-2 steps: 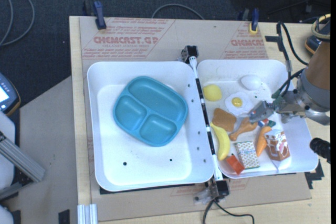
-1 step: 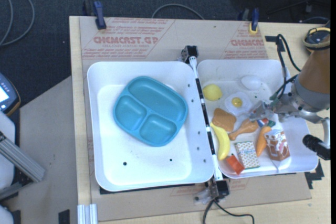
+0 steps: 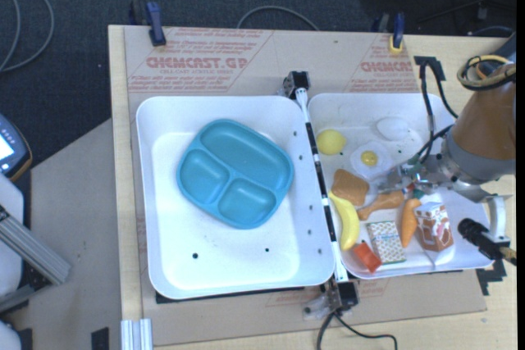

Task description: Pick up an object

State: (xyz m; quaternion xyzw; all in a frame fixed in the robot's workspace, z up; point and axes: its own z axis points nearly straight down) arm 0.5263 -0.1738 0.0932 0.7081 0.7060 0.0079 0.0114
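Right, from my feed: two white bins side by side on the bench. Left bin [image 3: 164, 258] has a blue divided plate [image 3: 235, 172], three compartments, sitting a bit up and right of centre, flat on the floor of the bin.

Right bin [image 3: 344, 106] has all the small stuff. Yellow lemon-ish ball [image 3: 330, 142] near the divider, upper left. Fried egg toy [image 3: 368, 158] just right of it. Pale white round item [image 3: 392, 128] above that, hard to tell what it is. Brown bread-like piece [image 3: 350, 187] below the egg, banana [image 3: 346, 219] just under it along the divider side. Orange sausage-ish piece [image 3: 382, 203] lies slanted btw bread and carrot [image 3: 408, 221]. Small patterned box [image 3: 385, 241] below, red item [image 3: 366, 256] at its lower left corner, near the bin's front edge. Clear bag w/ brown-red contents [image 3: 433, 227] right of the carrot.

Arm comes in from the right, wrist over the bin's right side. Gripper [image 3: 413, 176] is low, just above the carrot top and the sausage piece's end. Can't tell its state from this angle, and can't confirm contact w/ anything.
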